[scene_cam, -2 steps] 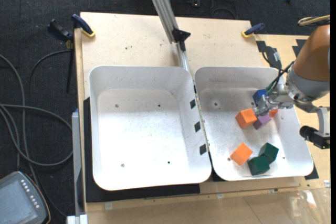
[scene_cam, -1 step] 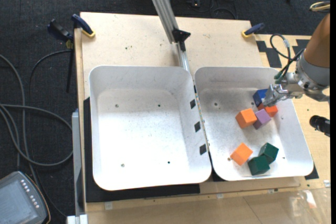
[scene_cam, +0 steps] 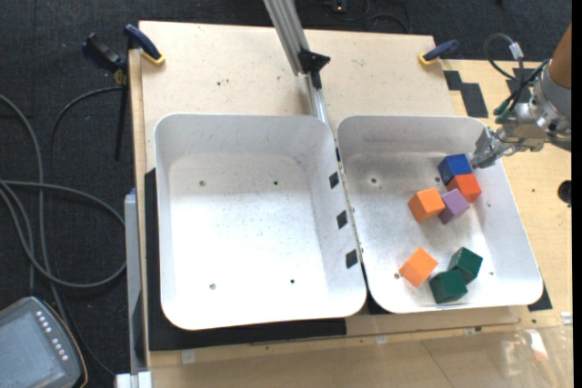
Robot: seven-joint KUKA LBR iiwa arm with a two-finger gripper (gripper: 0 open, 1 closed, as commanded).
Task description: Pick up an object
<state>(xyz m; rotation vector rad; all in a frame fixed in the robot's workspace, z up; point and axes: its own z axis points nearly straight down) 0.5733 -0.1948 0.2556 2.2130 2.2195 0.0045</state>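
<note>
Green blocks (scene_cam: pixel 457 275) front right bin (scene_cam: pixel 518 236); tool (scene_cam: pixel 484 152) beside blue block (scene_cam: pixel 454 167)

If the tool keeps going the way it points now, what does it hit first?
Most likely the blue cube: the tool points down-left from the right bin's rim, and that cube lies nearest its tip. Its height above the cube is unclear from this slant.

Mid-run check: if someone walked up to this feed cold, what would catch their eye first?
Probably the bright blocks bunched in the right bin: a blue block, a red-orange block, a purple block and an orange block huddle together, with another orange block and two dark green blocks nearer the front edge. Next, the gripper at the blue block's upper right.
</note>
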